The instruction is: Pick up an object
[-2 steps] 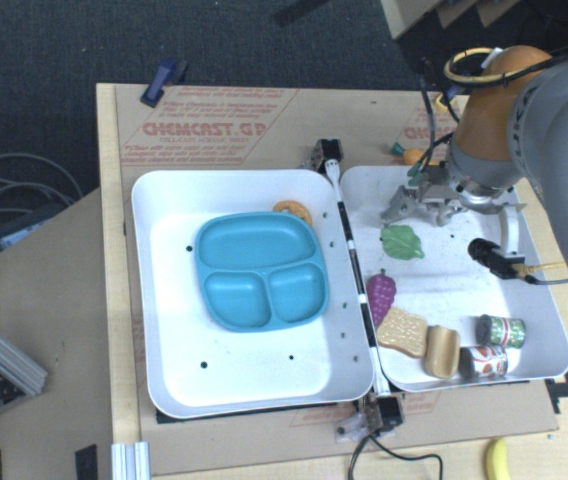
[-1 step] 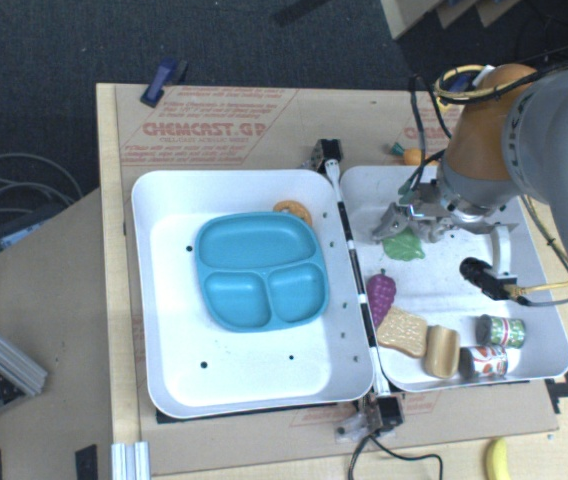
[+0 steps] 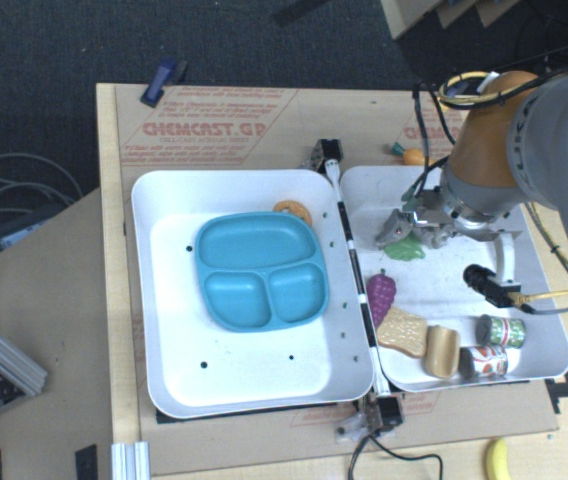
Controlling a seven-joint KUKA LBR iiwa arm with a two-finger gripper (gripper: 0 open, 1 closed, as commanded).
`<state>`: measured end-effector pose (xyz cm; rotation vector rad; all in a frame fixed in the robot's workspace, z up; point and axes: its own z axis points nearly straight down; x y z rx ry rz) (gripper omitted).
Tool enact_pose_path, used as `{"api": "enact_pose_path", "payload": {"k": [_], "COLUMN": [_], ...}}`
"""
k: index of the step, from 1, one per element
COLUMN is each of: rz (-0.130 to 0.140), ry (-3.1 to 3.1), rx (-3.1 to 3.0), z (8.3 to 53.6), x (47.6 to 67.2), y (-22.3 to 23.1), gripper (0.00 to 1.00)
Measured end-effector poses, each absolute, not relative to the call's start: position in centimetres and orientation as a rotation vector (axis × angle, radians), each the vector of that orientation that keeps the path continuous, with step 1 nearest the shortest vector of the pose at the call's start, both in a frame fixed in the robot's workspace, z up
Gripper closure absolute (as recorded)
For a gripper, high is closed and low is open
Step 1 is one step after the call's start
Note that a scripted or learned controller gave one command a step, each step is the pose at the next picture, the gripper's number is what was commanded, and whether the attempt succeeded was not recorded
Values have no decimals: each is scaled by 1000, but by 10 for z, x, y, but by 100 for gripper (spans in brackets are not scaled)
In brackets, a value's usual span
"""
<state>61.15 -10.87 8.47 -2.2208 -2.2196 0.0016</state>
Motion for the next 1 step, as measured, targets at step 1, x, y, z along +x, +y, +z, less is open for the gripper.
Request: {"api": "enact_pose_path", "payload": {"k": [1], "rz": [2], "ry": [-2219], "rx": [-2221], "z": [85], "x": [605], "y": [-103], "gripper": [0]}}
